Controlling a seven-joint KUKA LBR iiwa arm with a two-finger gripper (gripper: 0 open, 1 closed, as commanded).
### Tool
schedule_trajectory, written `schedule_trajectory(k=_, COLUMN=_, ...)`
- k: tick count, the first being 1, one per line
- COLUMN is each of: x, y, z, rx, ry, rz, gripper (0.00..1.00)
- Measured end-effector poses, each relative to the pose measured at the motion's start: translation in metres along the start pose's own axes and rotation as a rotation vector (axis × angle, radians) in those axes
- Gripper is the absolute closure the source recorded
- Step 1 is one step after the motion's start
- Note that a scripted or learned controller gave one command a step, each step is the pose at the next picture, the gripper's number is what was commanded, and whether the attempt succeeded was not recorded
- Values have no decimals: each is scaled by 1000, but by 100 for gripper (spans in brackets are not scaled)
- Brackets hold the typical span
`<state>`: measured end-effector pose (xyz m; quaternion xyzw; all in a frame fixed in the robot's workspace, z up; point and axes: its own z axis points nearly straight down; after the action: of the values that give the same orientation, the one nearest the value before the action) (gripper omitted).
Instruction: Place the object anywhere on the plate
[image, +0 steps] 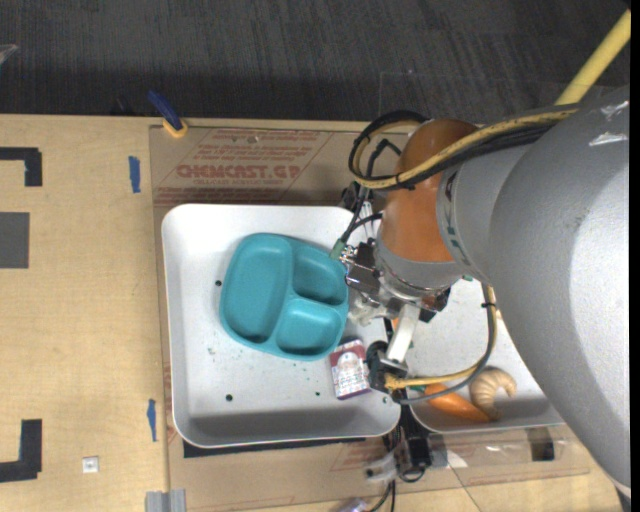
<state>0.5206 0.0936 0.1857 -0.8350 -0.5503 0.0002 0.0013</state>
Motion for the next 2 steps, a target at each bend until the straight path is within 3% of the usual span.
schedule_trajectory(k=1, x=61, y=1, z=-21, rx=-2, ry=-2, rz=191, gripper=100)
schedule_trajectory(k=2, x=146, y=1, z=-61, rx=-3, ry=-1, rz=396, gripper=100)
